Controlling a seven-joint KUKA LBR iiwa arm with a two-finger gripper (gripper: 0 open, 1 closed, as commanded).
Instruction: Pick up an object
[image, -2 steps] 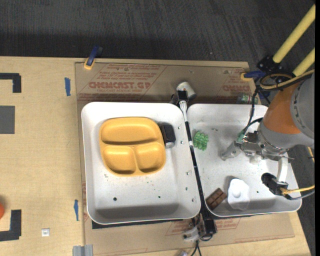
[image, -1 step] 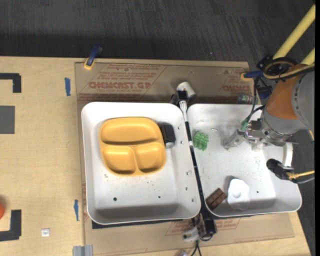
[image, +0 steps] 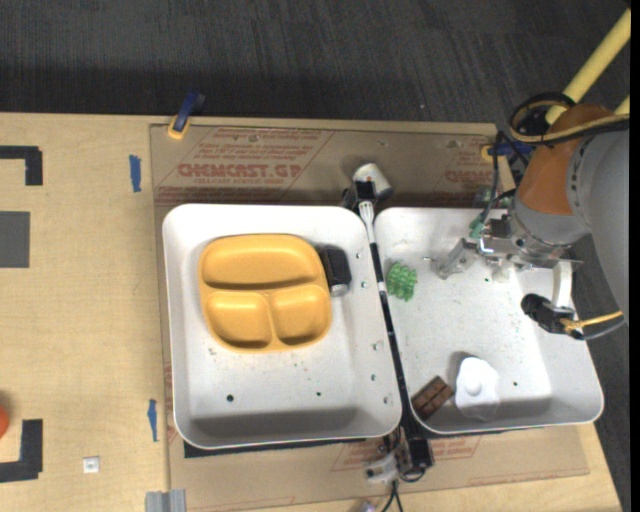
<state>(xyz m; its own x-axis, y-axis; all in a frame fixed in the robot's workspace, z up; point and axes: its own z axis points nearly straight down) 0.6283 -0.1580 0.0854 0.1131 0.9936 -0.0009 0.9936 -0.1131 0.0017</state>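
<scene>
Grey metal and an orange band mark the arm, cut off by the right edge; its pincer (image: 452, 258) hangs low over the upper part of the right bin (image: 570, 395); whether it is spread or pressed together cannot be told, and nothing is seen in it. Two white bins sit side by side on the tabletop (image: 80, 300). Just left of the pincer lies one small green object (image: 402, 280), too small to identify, its long axis running roughly up and down the view. Below the pincer, near the bin's front wall, stands one white bottle (image: 477, 384); one brown block (image: 431, 397) lies just left of it, tilted diagonally. Far to the pincer's left, in the left bin (image: 190, 400), rests one yellow three-compartment tray (image: 266, 290), with one dark object (image: 334, 268), partly hidden, touching its right edge.
</scene>
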